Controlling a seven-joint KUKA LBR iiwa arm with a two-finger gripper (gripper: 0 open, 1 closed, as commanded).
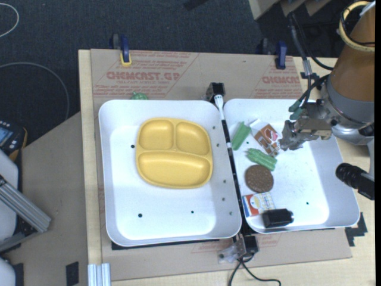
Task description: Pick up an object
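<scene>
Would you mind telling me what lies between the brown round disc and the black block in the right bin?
In the camera view, a small red, white and blue packet lies between the brown disc and the black block.

A yellow three-compartment plastic plate (174,152) lies in the left shallow white bin (119,177); blue clamps (124,48) grip the desk (89,159).
</scene>
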